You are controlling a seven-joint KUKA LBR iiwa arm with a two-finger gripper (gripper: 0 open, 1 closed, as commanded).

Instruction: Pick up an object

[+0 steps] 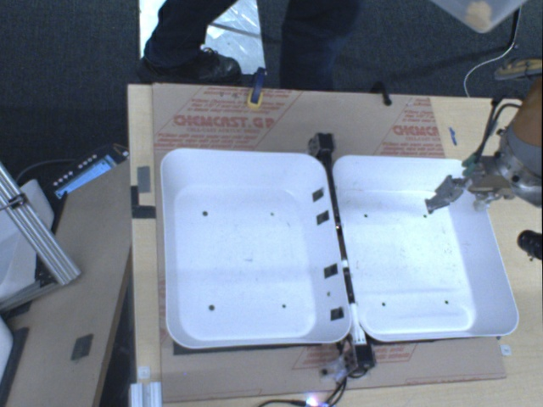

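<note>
1. The claw (445,195) hung at the right of the frame, over the upper right part of the right bin (424,312).
2. Whether it was spread or pressed together could not be told; nothing showed in it.
3. No object to pick up could be made out in the right bin or the left bin (246,312).
4. Both bins sat side by side on the bench (221,113).

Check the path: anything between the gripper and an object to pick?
Nothing visible blocks it, but no pickable object is visible either. The gripper hangs over the right bin, near its far right side; the left bin likewise shows just bare white floor.
</note>
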